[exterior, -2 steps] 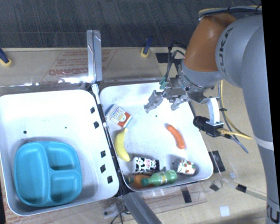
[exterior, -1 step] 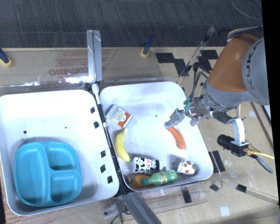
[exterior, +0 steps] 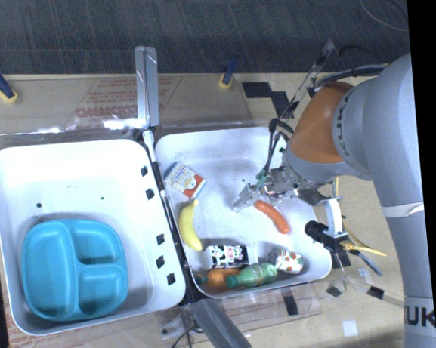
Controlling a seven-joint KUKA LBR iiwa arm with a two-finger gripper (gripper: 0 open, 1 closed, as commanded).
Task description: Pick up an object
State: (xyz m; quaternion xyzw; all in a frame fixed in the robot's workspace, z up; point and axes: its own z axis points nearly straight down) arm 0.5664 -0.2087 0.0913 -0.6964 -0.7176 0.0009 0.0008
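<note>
The right bin (exterior: 223, 150) holds several small objects. An orange-red sausage (exterior: 273, 217) lies at a slant near the bin's right side. My gripper (exterior: 252, 195) hangs low over the bin, just up and left of the sausage's upper end, at or very near it. A yellow banana (exterior: 189, 226) lies by the bin's left wall. A small white and orange carton (exterior: 183, 178) sits above the banana. Along the front wall lie a black and white box (exterior: 227, 255), a green bottle (exterior: 253, 275), an orange piece (exterior: 219, 278) and a white spotted item (exterior: 289, 262).
The left bin (exterior: 65, 164) holds a blue divided tray (exterior: 75, 269) in its front half. A ridge with black clips (exterior: 158, 212) separates the bins. The grey arm with its orange band (exterior: 317, 134) reaches in over the right bin's right rim. Cables (exterior: 346, 249) lie on the bench there.
</note>
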